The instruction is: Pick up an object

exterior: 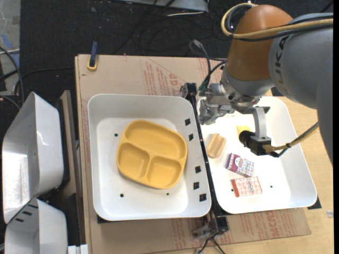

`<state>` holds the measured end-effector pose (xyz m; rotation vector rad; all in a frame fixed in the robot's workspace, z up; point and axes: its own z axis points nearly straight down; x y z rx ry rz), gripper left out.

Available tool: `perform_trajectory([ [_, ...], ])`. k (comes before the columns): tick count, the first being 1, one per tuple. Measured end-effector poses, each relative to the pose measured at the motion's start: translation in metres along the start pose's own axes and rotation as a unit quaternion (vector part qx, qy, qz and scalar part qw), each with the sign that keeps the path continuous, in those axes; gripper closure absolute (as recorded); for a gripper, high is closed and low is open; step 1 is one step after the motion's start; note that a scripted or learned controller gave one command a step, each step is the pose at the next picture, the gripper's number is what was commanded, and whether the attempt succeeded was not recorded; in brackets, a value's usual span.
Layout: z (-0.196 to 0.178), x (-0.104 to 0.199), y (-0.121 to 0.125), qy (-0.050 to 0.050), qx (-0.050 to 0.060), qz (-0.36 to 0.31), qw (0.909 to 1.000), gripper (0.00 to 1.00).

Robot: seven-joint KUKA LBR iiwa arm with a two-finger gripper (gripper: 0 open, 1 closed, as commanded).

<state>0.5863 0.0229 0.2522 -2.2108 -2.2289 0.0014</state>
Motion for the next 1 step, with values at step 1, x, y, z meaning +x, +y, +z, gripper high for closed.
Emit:
perform_trajectory([
  [1,0.0089,0.0563,-0.0118,0.0,0.0,0.0,1.0,1.0],
])
